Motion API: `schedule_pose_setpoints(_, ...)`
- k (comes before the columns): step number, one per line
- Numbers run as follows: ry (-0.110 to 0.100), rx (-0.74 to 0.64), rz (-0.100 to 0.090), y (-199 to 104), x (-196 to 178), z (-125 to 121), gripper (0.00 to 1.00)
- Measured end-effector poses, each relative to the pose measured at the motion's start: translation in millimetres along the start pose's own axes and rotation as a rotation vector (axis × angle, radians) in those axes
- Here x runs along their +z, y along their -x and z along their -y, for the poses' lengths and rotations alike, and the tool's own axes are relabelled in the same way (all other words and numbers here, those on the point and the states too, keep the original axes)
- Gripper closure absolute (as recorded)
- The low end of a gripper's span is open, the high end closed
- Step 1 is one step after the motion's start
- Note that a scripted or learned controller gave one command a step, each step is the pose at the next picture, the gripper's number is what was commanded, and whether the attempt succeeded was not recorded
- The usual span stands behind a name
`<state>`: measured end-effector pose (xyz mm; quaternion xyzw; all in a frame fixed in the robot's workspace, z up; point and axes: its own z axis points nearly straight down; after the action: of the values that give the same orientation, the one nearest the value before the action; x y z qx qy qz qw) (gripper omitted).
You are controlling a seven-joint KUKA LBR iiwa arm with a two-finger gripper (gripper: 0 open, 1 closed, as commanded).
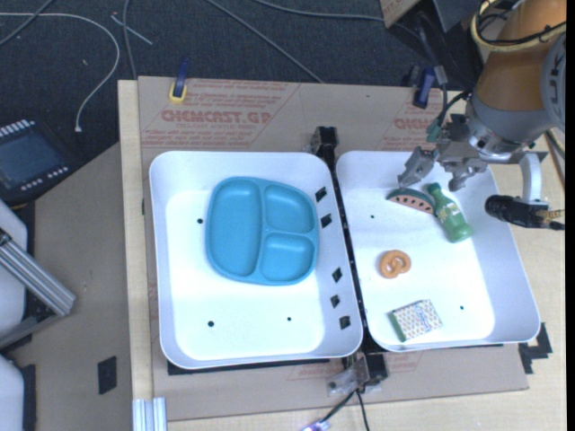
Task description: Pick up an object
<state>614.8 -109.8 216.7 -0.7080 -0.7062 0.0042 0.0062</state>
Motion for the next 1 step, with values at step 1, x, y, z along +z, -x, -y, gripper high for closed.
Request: schedule_pose_setpoints(1, 0.014, -0.003, 0.002, -0.2, -7.6, -2.6, 0.0)
